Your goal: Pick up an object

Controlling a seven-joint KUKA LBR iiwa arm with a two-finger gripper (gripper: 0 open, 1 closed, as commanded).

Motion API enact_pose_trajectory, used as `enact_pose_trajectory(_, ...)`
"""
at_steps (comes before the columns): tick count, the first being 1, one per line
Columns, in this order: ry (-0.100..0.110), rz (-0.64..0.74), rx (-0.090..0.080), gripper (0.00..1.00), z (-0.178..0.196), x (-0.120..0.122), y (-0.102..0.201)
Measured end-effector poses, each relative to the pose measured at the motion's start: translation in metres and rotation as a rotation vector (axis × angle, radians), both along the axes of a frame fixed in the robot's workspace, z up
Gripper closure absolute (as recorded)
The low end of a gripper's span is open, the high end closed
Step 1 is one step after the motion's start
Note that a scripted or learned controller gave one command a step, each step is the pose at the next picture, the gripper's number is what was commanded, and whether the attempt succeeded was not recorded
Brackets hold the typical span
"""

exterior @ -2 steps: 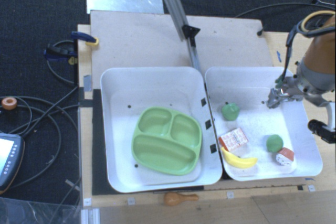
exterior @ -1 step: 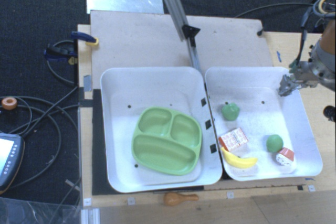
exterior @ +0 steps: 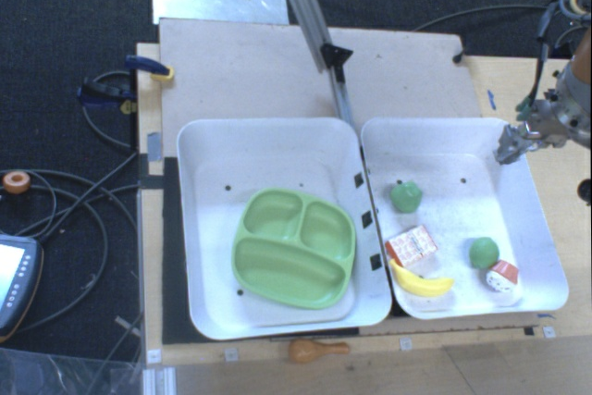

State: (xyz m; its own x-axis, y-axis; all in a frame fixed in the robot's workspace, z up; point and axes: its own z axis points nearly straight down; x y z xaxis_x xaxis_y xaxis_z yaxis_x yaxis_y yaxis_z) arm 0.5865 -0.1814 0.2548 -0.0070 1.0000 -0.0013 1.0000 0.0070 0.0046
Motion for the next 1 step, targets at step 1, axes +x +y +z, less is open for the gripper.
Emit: enact_pose_trajectory(1,0.003,0.003,0.002,1.0,-0.0019,-0.0022,0.0441)
